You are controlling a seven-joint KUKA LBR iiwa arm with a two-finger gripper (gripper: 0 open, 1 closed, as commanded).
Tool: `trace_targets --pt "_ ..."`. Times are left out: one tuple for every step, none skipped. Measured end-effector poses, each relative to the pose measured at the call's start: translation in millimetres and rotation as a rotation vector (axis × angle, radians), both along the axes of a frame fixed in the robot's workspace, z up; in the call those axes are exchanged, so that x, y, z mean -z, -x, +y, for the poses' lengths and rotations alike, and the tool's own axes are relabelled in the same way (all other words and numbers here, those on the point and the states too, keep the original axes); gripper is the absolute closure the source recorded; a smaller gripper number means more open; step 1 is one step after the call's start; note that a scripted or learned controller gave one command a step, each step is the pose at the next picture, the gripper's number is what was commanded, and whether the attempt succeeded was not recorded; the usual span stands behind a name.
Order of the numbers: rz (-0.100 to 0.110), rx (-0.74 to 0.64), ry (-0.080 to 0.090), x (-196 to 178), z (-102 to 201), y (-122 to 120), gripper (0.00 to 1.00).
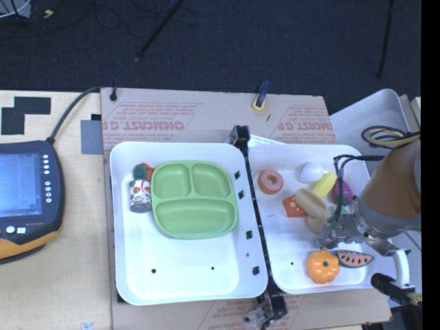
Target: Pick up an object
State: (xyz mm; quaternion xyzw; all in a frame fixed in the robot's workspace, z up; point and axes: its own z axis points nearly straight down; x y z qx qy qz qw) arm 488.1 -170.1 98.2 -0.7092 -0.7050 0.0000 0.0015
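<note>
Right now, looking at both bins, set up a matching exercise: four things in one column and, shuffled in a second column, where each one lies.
Things:
1. green tray
2. can
3. doughnut
4. pumpkin

Places:
A. near front edge of right bin, beside the watermelon slice
B. middle of left bin
C. right bin, close to the divider
D. left bin, against the tray's left side

Pairs: 1-B, 2-D, 3-C, 4-A
</note>
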Motion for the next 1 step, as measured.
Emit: trace_targets --pt "-0.004 -0.006 0.002 -58.9 5.5 4.7 1.00"
